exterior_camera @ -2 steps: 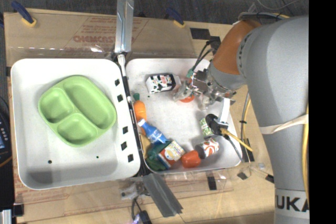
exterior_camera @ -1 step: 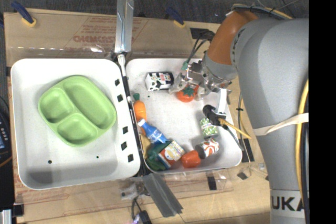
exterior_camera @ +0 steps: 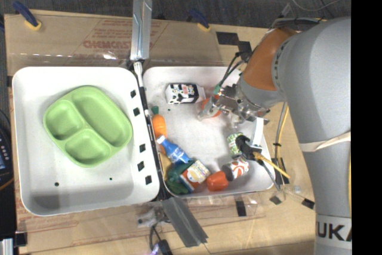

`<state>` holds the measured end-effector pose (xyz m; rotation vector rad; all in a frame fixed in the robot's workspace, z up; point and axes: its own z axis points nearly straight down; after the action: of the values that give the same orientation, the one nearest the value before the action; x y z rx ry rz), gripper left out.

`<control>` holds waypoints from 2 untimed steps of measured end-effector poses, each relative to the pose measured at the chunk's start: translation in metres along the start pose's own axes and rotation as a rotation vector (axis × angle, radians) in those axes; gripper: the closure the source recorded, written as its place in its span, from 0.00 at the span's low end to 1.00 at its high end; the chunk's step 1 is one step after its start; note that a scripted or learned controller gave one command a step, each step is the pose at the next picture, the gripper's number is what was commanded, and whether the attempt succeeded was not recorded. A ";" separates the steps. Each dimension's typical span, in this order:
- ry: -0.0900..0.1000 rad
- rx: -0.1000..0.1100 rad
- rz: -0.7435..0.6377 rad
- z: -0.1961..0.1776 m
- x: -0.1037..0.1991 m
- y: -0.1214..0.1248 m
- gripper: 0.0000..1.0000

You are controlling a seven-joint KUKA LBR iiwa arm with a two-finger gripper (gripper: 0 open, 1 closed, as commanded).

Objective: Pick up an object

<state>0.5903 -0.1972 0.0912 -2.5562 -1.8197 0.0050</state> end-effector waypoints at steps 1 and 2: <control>-0.010 0.032 -0.091 0.003 0.039 0.047 0.00; 0.000 -0.001 -0.100 -0.001 0.008 0.030 0.00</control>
<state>0.6214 -0.1999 0.0919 -2.4626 -1.9459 0.0035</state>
